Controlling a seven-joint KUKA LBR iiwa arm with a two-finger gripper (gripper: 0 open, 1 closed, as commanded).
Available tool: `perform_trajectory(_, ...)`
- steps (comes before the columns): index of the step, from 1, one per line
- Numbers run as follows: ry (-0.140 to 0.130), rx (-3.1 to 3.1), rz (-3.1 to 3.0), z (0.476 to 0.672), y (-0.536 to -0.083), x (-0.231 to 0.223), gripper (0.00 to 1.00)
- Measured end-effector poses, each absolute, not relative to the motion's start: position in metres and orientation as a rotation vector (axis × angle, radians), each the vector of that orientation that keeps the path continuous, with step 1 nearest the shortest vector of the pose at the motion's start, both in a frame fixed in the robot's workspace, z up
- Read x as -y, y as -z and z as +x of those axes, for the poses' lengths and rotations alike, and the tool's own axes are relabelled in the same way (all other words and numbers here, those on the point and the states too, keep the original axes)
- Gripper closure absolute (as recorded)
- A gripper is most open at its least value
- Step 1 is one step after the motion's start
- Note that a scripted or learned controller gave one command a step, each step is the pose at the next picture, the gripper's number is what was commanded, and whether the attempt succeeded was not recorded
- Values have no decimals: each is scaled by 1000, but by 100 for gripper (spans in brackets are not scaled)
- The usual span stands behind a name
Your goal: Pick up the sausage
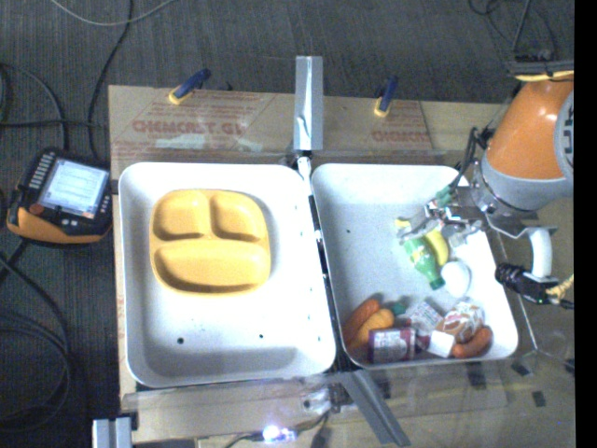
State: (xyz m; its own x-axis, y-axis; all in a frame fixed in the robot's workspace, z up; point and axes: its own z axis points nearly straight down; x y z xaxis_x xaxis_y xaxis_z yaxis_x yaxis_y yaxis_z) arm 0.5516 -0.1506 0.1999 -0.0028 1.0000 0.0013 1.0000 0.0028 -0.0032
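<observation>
Near right bin's front corner, sausage (475, 343) lying diagonally

- Sausage (474, 343): we list one short, reddish-brown, glossy link, curved a little, with rounded ends.
- Pose: we record it lying flat and slightly tilted, its right end higher in the camera view.
- Location: we place it in the near right corner of the right bin (373, 194), close to the rim, touching the small packaged items (446, 329) heaped beside it.
</observation>
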Motion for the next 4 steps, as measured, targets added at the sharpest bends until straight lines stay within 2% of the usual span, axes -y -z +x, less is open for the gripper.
perform_trajectory(1, 9, 2137, -2312, 534, -89, 106, 0)
perform_trajectory(2, 12, 2138, -2313, 535, -99, 106, 100)
perform_trajectory(3, 11, 2138, -2313, 535, -99, 106, 0)
perform_trajectory(4, 15, 2151, -2314, 511, -91, 103, 0)
